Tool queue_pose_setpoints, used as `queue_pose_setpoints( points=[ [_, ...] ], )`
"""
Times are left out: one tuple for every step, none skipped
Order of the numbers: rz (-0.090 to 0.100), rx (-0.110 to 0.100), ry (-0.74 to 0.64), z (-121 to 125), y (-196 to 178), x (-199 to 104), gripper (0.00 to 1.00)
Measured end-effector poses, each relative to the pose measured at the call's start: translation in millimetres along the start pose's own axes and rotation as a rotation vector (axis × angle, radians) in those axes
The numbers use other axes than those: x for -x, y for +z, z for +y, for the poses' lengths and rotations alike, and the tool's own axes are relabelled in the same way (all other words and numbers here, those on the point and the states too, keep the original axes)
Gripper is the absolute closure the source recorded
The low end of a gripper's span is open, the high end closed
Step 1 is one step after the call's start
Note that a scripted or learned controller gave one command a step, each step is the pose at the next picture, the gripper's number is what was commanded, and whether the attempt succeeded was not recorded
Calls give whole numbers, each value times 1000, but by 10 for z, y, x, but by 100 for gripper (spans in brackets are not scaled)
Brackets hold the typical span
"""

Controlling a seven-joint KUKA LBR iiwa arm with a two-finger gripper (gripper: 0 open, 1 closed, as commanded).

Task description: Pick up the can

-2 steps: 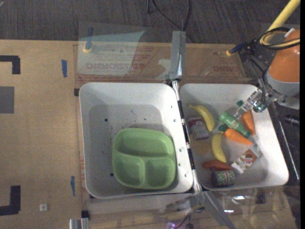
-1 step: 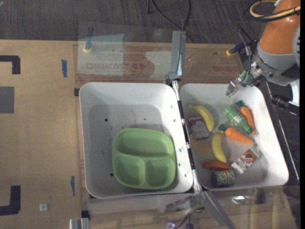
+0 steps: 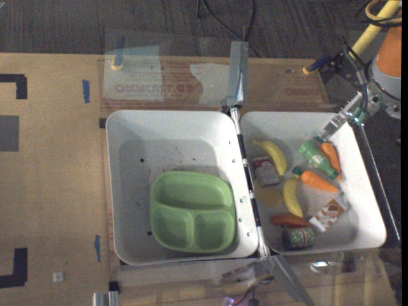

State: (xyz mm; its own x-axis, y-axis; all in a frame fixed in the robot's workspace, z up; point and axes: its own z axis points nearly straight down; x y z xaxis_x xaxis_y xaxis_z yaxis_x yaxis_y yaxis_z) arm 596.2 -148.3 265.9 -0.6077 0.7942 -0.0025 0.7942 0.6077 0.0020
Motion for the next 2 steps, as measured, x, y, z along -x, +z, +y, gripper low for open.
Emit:
queue_pose_setpoints(
  points=[
    [1, 0, -19, -196, 1200, -164, 100],
    [-4, 2, -151, -111, 837, 583, 100]
  ],
)
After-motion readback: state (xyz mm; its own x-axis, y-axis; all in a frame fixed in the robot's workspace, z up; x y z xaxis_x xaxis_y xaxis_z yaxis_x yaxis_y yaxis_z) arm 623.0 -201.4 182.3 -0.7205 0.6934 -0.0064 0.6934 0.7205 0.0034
